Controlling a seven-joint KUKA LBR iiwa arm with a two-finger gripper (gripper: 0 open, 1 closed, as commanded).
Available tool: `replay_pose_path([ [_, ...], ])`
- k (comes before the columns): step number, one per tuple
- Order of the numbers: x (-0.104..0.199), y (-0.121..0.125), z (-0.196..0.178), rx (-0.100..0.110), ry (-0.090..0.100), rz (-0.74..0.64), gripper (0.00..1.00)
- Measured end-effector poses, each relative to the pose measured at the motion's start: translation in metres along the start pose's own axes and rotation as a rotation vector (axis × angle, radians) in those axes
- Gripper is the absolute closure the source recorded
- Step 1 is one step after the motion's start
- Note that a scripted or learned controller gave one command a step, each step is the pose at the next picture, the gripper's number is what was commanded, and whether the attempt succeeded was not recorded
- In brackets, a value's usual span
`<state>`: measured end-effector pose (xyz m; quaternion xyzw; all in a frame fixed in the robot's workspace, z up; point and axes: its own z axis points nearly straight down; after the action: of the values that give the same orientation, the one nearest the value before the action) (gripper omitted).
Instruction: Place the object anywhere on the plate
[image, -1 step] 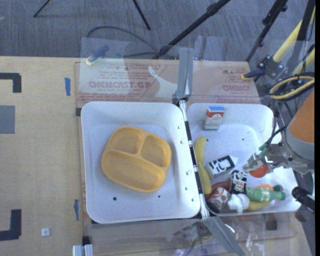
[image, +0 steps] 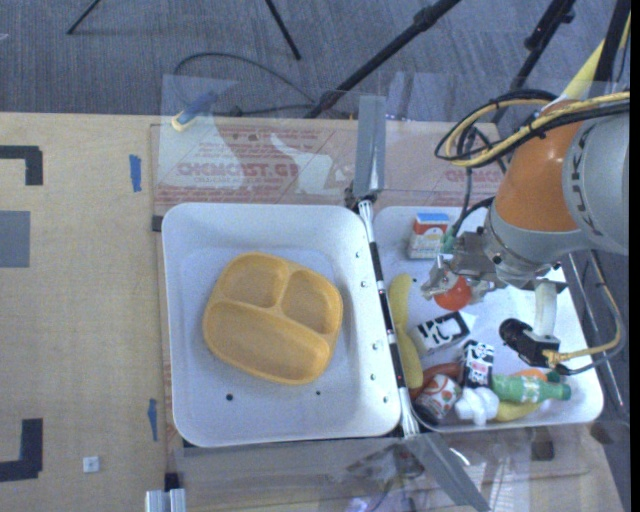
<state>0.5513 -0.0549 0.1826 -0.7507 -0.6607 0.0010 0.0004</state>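
A: Cam position?
B: Single cam, fixed above bench (image: 80, 300), looking down at a slant. Far edge of bench up top, dark floor w/ stand legs beyond.

A: Coverage?
B: Both white bins in frame: left bin (image: 190, 240) w/ yellow plate (image: 272, 317) near center, right bin (image: 580, 400) toward right side, partly behind arm (image: 560, 190).

A: Arm entry?
B: From frame right, orange band nearest lens, looming large.

A: Range?
B: Mid-distance. Close enough to pick out plate compartments and small items in right bin; wide enough to catch bench surface left of bins.

A: Overlap w/ other views?
B: N/A, just one view.
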Motion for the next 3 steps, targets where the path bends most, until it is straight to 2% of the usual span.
replay_pose_path([
  [1,0.089,-0.002,-0.023,-0.002,-0.001,-0.130,1.00],
  [2,0.160,0.027,-0.039,-0.003,-0.001,-0.322,1.00],
  [3,0.216,0.031,0.054,-0.003,0.000,-0.245,1.00],
])
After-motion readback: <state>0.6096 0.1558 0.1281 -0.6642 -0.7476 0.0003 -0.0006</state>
